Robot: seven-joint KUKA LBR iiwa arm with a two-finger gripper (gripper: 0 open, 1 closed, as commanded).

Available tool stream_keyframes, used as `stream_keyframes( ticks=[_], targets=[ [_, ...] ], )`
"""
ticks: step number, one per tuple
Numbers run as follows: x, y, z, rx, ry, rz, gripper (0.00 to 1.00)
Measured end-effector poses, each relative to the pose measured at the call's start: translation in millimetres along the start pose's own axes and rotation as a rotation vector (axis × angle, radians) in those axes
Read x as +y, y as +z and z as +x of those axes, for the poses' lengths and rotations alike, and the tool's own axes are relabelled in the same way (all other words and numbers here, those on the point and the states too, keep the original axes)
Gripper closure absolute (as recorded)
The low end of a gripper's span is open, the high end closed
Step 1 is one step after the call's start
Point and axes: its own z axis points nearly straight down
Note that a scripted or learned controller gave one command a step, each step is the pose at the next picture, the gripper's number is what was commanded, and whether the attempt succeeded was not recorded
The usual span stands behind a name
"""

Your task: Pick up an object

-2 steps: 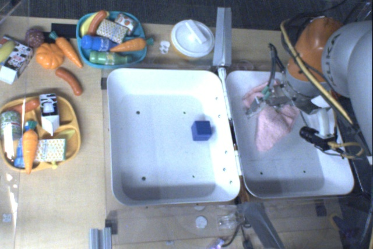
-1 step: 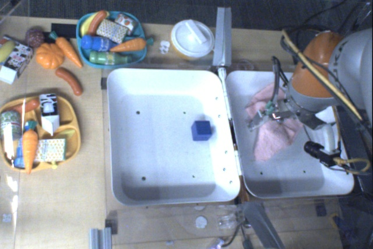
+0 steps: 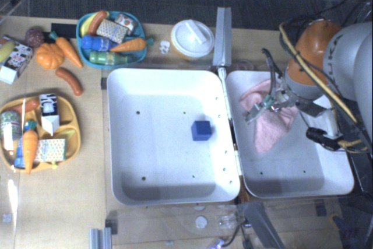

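Note:
A small blue cube (image 3: 201,129) lies right of the middle of the left bin (image 3: 134,178). A crumpled pink cloth (image 3: 269,125) lies in the upper left part of the right bin (image 3: 303,181). My gripper (image 3: 266,107) is low over the cloth's upper part, touching or almost touching it. The grey arm with its orange band (image 3: 312,46) reaches in from the right above the bin. The cloth under the gripper is partly hidden.
A white lidded bowl (image 3: 192,38) stands behind the bins. On the bench at left are a blue bowl (image 3: 111,38) and a yellow plate (image 3: 38,131) of toy food, plus loose toy vegetables (image 3: 58,55). Black cables (image 3: 326,137) cross the right bin's right side.

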Motion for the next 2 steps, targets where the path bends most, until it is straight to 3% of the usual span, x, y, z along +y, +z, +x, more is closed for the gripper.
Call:
stream_keyframes(
  ticks=[1,2],
  targets=[
    [2.8,-12.9,-1.4,-0.007,0.0,-0.009,1.0],
    [54.3,-96.4,64.9,0.005,-0.057,0.005,1.0]
  ],
)
